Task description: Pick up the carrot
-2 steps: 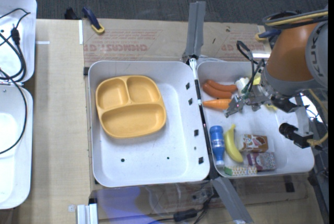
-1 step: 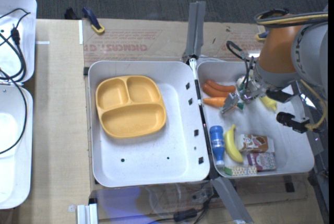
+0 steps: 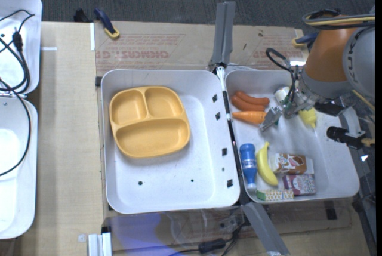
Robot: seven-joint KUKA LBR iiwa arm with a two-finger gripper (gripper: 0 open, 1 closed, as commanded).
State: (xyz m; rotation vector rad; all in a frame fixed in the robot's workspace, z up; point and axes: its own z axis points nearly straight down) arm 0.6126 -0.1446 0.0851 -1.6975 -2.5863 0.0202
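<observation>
**Carrot not yet lifted, hand at its tip**

While the carrot (image 3: 249,117) lies flat on the floor of the right bin (image 3: 334,189), just below the sausage-like red piece (image 3: 250,100), the task is not done: the lifting is left. The hand (image 3: 271,119) is low at the right end of the carrot, apparently touching it. I cannot tell how far it is opened, and I see nothing held in it.
</observation>
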